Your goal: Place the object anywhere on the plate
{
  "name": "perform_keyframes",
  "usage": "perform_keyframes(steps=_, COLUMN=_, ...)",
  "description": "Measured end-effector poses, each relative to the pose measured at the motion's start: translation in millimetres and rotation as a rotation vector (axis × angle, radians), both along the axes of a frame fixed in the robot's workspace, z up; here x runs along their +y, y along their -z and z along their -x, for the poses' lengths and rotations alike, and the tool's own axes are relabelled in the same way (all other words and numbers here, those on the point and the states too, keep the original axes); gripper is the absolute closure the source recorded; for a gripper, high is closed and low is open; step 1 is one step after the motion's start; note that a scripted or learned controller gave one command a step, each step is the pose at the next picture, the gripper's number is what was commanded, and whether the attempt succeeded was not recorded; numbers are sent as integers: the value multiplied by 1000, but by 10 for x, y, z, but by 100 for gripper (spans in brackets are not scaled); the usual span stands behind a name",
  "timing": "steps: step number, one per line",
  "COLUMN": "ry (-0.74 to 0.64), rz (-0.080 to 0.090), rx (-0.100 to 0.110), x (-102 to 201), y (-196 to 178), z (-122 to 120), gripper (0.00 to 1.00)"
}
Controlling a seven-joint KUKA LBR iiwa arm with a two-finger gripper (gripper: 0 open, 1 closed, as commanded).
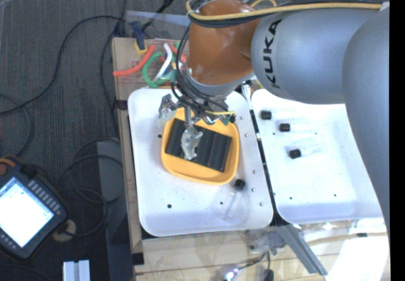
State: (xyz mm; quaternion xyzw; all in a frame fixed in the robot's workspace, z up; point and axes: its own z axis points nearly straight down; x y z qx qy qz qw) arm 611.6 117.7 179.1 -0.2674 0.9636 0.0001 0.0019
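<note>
Currently the jaws (190, 142) hang over the yellow plate (172, 166) in the left bin (149, 204); whether they grip anything cannot be told.

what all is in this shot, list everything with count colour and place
bins: 2, white, side by side on the bench
plate: 1, yellow, in the left bin
black block: 1, on the plate
clear objects: about 3 with black caps, one in the left bin, two in the right bin
cables: several, red, green, white, behind the left bin
pendant: 1, dark, lit screen, floor at lower left
arm: 1, grey with orange band
claw: 1, over the plate
</note>
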Motion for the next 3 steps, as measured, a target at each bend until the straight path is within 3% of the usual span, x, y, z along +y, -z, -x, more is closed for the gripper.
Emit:
perform_keyframes(steps=1, ry=-75, rz=-1, rx=-1, x=139, y=-347, z=-386, gripper=0)
perform_keyframes(steps=2, ry=-182, rz=-2, rx=0, x=840, y=-132, z=-569, gripper=0)
perform_keyframes(steps=3, ry=-386, rz=-3, rx=-1, x=997, y=-589, z=-575, gripper=0)
